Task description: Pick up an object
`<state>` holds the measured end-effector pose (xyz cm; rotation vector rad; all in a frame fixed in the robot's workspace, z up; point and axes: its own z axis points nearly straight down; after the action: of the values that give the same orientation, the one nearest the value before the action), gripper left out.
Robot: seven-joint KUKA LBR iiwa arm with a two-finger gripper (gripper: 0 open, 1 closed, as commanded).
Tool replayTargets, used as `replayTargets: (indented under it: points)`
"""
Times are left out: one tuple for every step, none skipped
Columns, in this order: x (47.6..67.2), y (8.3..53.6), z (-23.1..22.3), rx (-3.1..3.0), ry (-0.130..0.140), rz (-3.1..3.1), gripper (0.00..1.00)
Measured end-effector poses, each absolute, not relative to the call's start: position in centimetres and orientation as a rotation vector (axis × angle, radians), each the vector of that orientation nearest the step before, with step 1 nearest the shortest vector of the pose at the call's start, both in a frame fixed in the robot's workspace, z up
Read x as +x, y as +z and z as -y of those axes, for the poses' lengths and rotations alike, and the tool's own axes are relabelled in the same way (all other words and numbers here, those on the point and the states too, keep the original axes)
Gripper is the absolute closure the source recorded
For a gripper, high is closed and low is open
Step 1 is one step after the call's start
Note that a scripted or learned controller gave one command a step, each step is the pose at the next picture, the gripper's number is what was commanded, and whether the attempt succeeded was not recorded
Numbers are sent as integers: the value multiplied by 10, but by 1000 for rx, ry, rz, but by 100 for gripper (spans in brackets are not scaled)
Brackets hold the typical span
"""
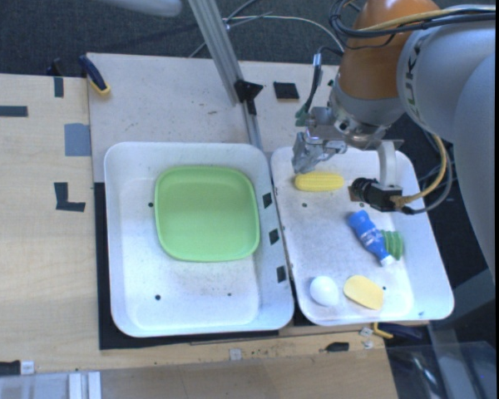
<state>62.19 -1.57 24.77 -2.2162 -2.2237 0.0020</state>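
Arm (pixel 432 48) is reached in from the right, wrist bent down over the far end of the right bin (pixel 424 302). Pincer (pixel 306 161) is lowered just above the left end of the yellow corn cob (pixel 319 182), which lies in that bin. Pincer opening cannot be told. Corn is not seen gripped. Green plate (pixel 206 213) is seen in the left bin (pixel 133 298).

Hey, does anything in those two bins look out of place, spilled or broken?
Nothing stands out. The green plate lies flat in the left bin; the corn cob, blue tube, white egg and yellow wedge look intact.
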Motion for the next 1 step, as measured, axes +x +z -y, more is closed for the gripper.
replayTargets:
  points:
    - [585, 249, -27, -2216, 0, 2225, 100]
